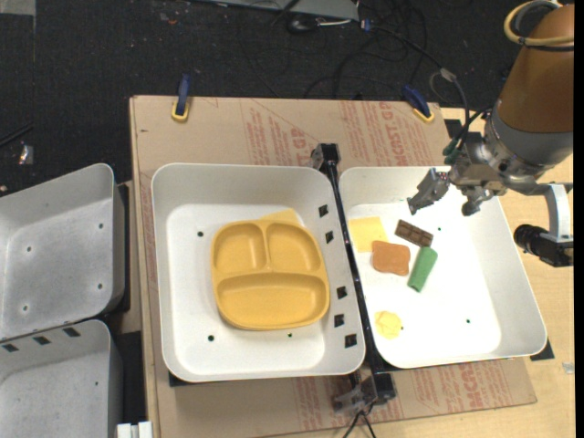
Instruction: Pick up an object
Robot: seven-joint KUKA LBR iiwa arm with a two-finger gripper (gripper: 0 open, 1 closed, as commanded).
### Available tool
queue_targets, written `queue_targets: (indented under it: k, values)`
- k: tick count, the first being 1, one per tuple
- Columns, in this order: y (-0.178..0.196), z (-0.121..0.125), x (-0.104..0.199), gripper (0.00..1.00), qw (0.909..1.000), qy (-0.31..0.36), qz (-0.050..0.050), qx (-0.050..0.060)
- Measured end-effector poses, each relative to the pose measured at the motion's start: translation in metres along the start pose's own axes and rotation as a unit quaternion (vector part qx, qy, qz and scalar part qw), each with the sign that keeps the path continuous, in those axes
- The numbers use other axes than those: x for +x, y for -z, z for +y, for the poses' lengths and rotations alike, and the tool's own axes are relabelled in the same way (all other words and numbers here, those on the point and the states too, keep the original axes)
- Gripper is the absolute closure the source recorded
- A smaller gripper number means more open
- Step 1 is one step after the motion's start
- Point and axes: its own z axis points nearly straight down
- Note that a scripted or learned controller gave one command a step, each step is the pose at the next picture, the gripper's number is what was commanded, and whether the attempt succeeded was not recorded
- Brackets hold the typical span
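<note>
Arm: I see my grey arm (538, 108) coming in from the right, its orange band at the top right corner above the wrist.
Tool: the tool (450, 197) hangs over the far right part of the right bin (511, 336). Its two fingers stand spread apart, one pointing down to the left toward the brown bar, the other to its right. I see nothing between them, so it has hold of nothing.
Right bin contents: a pale yellow flat square (367, 232) lies near the bin's left wall. A dark brown bar (414, 234) lies just right of it, below the left finger. An orange-brown piece (391, 259) lies just below the bar and touches the yellow square's lower corner. A green cylinder (422, 269) lies tilted just beside the orange-brown piece on its right. A small yellow lump (389, 324) lies apart from them, nearer the front of the bin.
Left bin: the left bin (182, 199) carries a yellow divided plate (270, 276) with three compartments, roughly in its middle.
Divider: a black strip (342, 254) runs between the two bins.
Tabletop: both bins sit on a brown board (255, 126) held by clamps (182, 103) along its far edge.
Surroundings: two more white trays (55, 245) lie at the left, off the board.
</note>
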Motion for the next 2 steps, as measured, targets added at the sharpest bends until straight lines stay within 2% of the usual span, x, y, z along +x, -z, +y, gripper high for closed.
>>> queue_targets:
  k: [1, 2]
  values:
    - [0.006, 0.002, 0.0, 0.0, 1.0, 0.001, -0.001, -0.005]
    - [-0.038, 0.006, 0.0, 0.0, 1.0, 0.0, 0.0, -0.003]
